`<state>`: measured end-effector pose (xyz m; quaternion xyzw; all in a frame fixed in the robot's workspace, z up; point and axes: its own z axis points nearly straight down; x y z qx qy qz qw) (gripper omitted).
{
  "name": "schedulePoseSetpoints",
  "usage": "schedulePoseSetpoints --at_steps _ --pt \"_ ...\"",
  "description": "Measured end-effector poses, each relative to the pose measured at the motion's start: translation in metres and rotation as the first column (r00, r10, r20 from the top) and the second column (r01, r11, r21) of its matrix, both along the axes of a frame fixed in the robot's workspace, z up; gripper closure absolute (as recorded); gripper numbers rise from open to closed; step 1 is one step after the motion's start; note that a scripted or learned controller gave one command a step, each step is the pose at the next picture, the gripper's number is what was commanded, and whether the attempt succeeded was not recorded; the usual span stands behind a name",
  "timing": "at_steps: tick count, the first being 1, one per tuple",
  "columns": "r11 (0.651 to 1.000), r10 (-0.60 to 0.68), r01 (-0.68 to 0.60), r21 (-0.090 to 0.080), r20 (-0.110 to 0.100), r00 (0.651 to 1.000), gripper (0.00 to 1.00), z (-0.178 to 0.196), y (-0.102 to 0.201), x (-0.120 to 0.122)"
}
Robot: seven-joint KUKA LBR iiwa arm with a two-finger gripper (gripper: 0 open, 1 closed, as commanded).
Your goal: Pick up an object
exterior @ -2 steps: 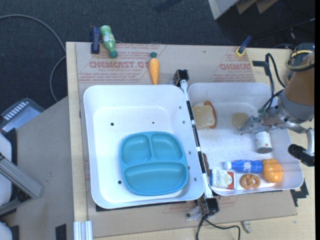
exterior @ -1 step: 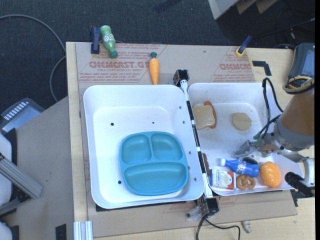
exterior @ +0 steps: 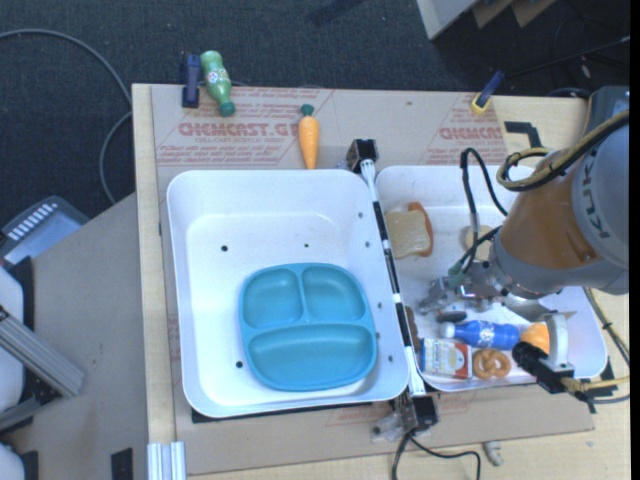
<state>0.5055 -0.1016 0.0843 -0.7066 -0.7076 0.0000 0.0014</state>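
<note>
While I watched the overhead feed, I counted two white bins side by side on the tabletop [exterior: 250,123]. The left bin [exterior: 190,268] held one thing, a blue divided plate [exterior: 305,328] with three compartments, lying flat toward the 6 o'clock end.

The right bin [exterior: 440,183] held five loose things. One slice of toast [exterior: 408,232] lay near the shared wall at about 10 o'clock. One blue bottle [exterior: 490,334] lay on its side across the middle. One small carton [exterior: 445,358] and one pretzel [exterior: 490,365] sat touching each other at the 6 o'clock rim. One orange piece [exterior: 538,335] sat just at the bottle's 3 o'clock end.

The one arm [exterior: 550,238] reached in from 3 o'clock and covered much of the right bin's 3 o'clock half. The end effector [exterior: 447,293] was low inside the right bin, between the toast at its 11 o'clock and the bottle just at its 5 o'clock. I could not tell whether it was spread or pressed together, and I saw nothing gripped in it.

Outside the bins, along the tabletop's 12 o'clock edge, I counted one green bottle [exterior: 215,81] lying beside one dark blue item [exterior: 190,80]. One toy carrot [exterior: 309,140] lay near the left bin's far rim.
</note>
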Motion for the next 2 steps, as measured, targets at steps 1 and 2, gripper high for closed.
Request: schedulePoseSetpoints --at_steps 1,2 --pt "1.000 -0.002 0.002 -0.001 0.002 1.000 1.00 0.010 -0.001 0.000" --pt "1.000 0.000 0.000 -0.001 0.003 1.000 1.00 0.101 0.075 0.011"
